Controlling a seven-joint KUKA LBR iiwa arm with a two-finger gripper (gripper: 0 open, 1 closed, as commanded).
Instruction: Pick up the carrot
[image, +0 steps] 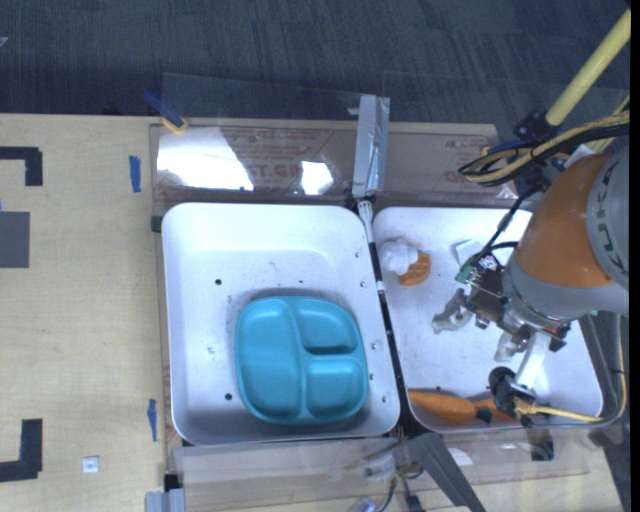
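Along the near wall of the right bin (560, 222) the carrot (447, 405) is seen lying flat, long axis running left-right, roughly parallel to that wall. The orange body tapers toward the left; the darker green stub sits at the right end, so the tip is judged to point left toward the divider between the bins. The gripper (478, 322) is held above the middle of the right bin, well short of the carrot and farther from the viewer. Nothing is seen between its fingers; whether they are spread or closed cannot be told from this angle, since the wrist body hides most of them. A yellow cable (560, 409) is draped just beside the carrot's right end, likely a snag risk on descent. A small orange-and-white object (406, 263) rests at the far left of the same bin, apart from the carrot. The left bin (200, 240) holds a blue divided plate (299, 358), not involved. The grasp is judged not yet started. Being tucked against the wall, the carrot is probably best approached with the jaws closing across its short axis.
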